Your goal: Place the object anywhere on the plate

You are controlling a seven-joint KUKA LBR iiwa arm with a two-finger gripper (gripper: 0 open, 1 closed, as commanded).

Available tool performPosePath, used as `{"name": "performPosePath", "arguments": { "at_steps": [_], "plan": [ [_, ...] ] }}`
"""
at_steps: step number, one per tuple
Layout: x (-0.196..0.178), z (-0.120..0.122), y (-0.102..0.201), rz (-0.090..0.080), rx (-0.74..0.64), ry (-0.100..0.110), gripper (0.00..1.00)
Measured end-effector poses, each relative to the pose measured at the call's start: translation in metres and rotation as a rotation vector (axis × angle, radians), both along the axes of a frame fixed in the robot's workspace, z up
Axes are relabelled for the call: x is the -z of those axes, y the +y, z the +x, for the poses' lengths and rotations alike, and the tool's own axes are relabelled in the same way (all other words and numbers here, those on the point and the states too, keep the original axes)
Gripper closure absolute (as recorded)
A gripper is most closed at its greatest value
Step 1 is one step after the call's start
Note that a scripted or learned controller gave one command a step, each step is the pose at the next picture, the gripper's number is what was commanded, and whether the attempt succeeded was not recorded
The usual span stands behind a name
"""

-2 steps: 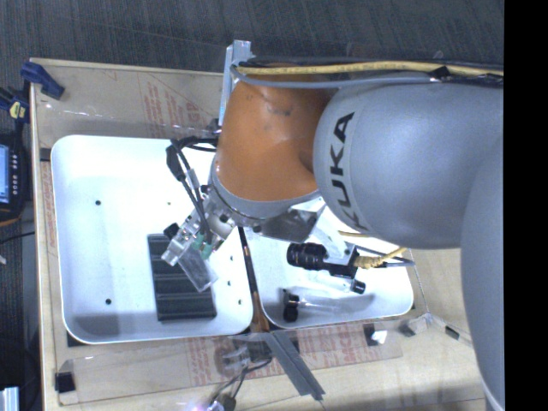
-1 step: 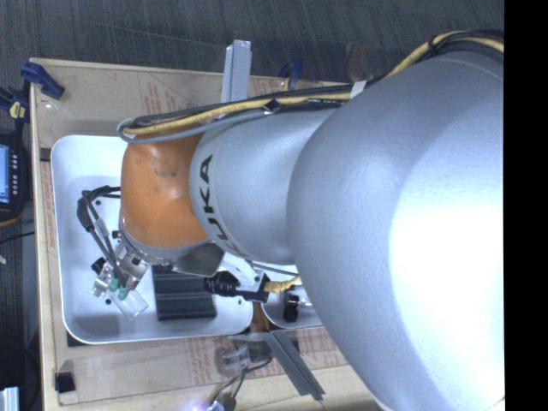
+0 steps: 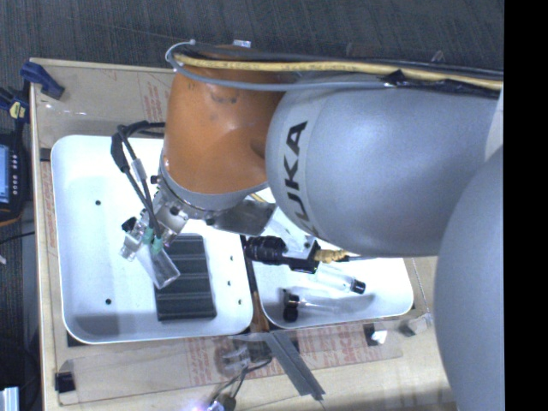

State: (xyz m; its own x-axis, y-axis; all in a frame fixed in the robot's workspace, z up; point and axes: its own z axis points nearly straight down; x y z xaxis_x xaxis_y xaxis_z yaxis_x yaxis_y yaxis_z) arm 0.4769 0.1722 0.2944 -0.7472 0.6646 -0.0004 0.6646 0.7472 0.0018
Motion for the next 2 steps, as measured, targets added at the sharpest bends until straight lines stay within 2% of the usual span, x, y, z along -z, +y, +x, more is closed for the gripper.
{"name": "performPosePath", "arguments": {
  "at_steps": [1, 2],
  "plan": [
    [0.145, -0.002, -0.033, -0.003, -0.205, 0.007, 1.00],
    [0.183, 0.055, 0.009, -0.003, -0.152, 0.005, 1.00]
  ]
}}
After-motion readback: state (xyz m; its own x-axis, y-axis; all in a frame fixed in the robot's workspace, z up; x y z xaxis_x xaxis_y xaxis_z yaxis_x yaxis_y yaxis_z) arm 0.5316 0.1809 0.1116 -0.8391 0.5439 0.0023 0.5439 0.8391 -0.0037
